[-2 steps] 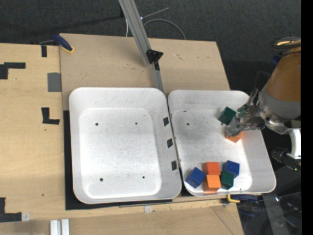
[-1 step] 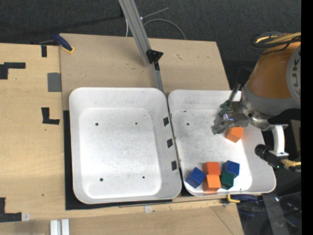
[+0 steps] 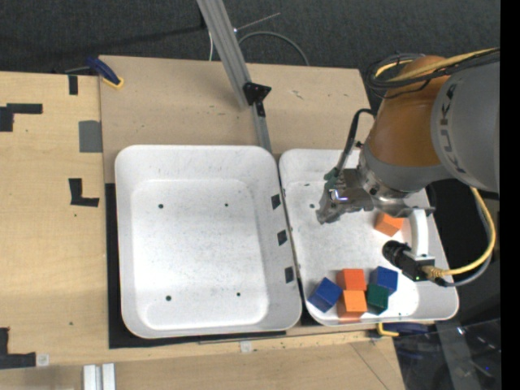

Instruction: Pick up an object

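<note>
Gripper (image 3: 331,208) sits low over the right bin (image 3: 302,218), upper-middle of its floor, with the grey wrist and orange band crowding in above it from the right. We cannot tell whether it is released or clenched; the metal parts blur together from this angle, and we see nothing between them.

Candidates for the pick: a cluster along the near edge of the right bin. Blue block (image 3: 325,293) on the left of the group, then an orange block (image 3: 353,279) with a second orange block (image 3: 353,301) just in front of it, then a green block (image 3: 377,299) with another blue block (image 3: 387,279) behind it. These sit touching or nearly so. A lone orange piece (image 3: 390,224) lies apart, near the wrist, partly hidden by the arm. The left bin (image 3: 130,218) is not in play.

Our judgement: the gripper is over bare floor, well apart from the cluster, so nothing is secured yet. To do this step well, we would aim at the leftmost blue block, since its outer side is free and leaves room for one side of the grasp. The packed middle blocks risk a jam or a push without a grasp. Descend square to the block's faces, and confirm the block is seated before lifting.
</note>
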`<act>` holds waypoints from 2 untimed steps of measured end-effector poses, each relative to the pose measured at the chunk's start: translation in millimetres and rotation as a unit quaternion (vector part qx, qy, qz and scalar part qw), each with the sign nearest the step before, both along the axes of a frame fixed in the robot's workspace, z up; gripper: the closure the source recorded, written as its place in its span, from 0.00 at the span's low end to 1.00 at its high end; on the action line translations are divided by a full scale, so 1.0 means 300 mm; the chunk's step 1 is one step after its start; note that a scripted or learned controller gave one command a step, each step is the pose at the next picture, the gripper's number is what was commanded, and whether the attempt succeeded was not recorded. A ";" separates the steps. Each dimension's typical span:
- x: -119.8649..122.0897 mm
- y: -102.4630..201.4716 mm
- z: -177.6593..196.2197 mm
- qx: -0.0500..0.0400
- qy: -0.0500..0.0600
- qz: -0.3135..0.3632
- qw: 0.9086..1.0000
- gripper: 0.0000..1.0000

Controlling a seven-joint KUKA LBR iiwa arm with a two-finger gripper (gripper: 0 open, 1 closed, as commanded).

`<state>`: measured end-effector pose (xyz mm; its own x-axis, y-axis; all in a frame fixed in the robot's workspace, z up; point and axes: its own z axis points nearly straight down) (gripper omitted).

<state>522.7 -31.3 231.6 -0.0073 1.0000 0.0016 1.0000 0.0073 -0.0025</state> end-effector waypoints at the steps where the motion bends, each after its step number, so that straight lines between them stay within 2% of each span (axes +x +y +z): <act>1: 0.015 0.179 -0.034 0.000 0.001 0.000 1.000 1.00; 2: -0.008 0.364 0.008 0.000 -0.001 0.001 1.000 1.00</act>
